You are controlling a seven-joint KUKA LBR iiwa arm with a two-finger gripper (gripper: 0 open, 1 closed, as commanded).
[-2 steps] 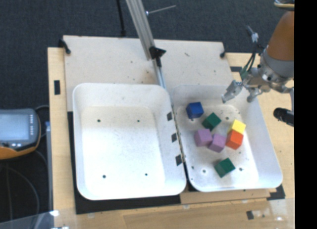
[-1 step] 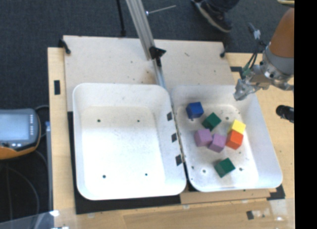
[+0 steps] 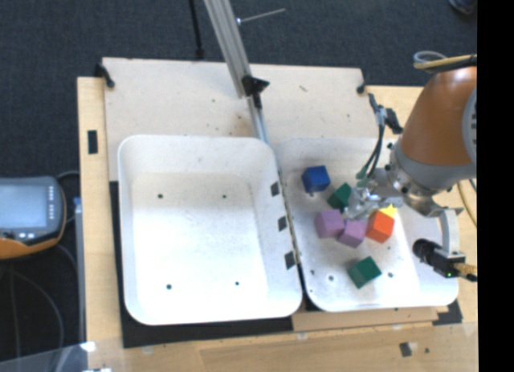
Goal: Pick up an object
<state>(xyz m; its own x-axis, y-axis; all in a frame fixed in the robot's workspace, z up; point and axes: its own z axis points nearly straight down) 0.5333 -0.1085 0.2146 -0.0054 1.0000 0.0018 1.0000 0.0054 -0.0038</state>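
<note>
At the far left, off the bench (image 3: 92, 202), sits a small grey screen (image 3: 28, 210). The bench is light wood and holds two white bins side by side.

The left bin (image 3: 128, 202) has a bare white floor with a few dark dots. A metal pole (image 3: 229, 41) slants down from the top to the gap between the bins.

The right bin (image 3: 321, 286) holds all the blocks. A blue block (image 3: 316, 178) lies near the top. Below and to the right of it is a dark green block (image 3: 340, 196). Under that sit two purple blocks (image 3: 340, 226), touching each other. To their right is an orange block (image 3: 381, 225) with a yellow top, just beside the purple ones. Lower down, on its own, lies another green block (image 3: 365, 271).

The gripper (image 3: 368, 202) is low over the middle of the right bin, between the dark green block and the orange block, just above the purple ones. I cannot tell how wide it is or if it has a block. The grey and orange arm (image 3: 438, 133) comes in from the right.
</note>
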